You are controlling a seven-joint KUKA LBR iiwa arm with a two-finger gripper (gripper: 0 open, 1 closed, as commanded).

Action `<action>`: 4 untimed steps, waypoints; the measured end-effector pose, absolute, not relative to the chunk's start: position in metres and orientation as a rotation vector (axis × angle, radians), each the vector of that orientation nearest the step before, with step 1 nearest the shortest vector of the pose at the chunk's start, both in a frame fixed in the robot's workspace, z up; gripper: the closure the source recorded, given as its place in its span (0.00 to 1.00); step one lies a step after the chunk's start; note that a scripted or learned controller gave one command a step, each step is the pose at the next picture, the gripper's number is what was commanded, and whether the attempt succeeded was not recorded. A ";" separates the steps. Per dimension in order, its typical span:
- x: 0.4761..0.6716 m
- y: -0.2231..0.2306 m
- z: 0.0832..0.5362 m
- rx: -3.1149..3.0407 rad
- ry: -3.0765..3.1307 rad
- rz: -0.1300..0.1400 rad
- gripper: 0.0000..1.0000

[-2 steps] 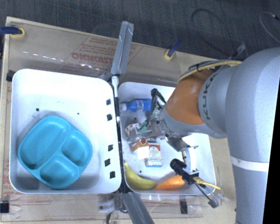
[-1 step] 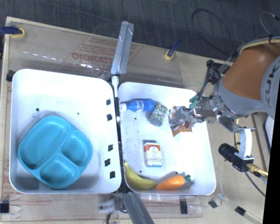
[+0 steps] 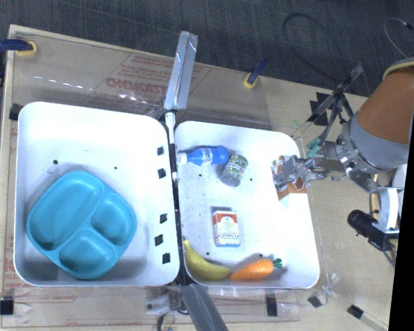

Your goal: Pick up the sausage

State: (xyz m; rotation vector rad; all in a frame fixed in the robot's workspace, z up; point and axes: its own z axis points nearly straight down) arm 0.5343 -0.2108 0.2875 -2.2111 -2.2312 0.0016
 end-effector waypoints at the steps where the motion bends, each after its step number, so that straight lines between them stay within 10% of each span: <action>1: 0.493 -0.116 0.219 -1.961 -2.450 0.003 1.00; 2: 0.503 -0.149 0.349 -1.765 -2.602 0.001 1.00; 3: 0.477 -0.106 0.283 -1.281 -2.867 0.002 1.00; 4: 0.493 -0.113 0.267 -0.878 -3.015 0.001 1.00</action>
